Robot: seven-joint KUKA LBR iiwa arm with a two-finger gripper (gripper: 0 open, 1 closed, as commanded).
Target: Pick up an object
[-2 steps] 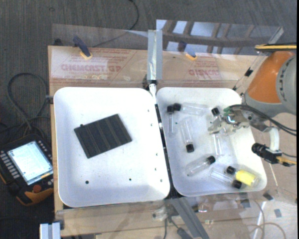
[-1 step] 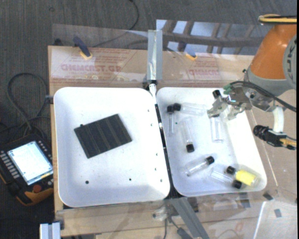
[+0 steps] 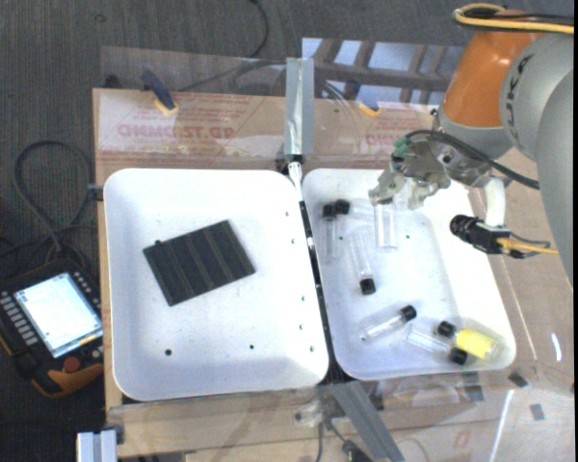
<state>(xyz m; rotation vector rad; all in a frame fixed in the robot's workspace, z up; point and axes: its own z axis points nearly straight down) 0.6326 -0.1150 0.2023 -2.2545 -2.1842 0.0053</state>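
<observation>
Nearest the camera, along the front of the right bin [image 3: 482, 287], lie a yellow piece [image 3: 479, 342] with black caps beside it and a clear vial [image 3: 388, 322] with a black cap. Farther back in that bin are a small black cap [image 3: 367, 285], another clear vial [image 3: 355, 255], and a capped vial [image 3: 335, 209] near the back left corner. Left of these, the left bin [image 3: 135, 354] holds a single dark ribbed slab [image 3: 198, 261], lying flat and turned at an angle. Over the rear of the right bin the grey arm [image 3: 549, 94] bends down from the right, its orange band above the wrist. Its end effector [image 3: 401, 192] hangs low, with an upright clear tube [image 3: 385, 227] just beneath its fingers; whether those fingers are spread or closed is too blurred to tell. Beyond the bins, the worktop [image 3: 212, 128] carries a brown board with faded lettering.
</observation>
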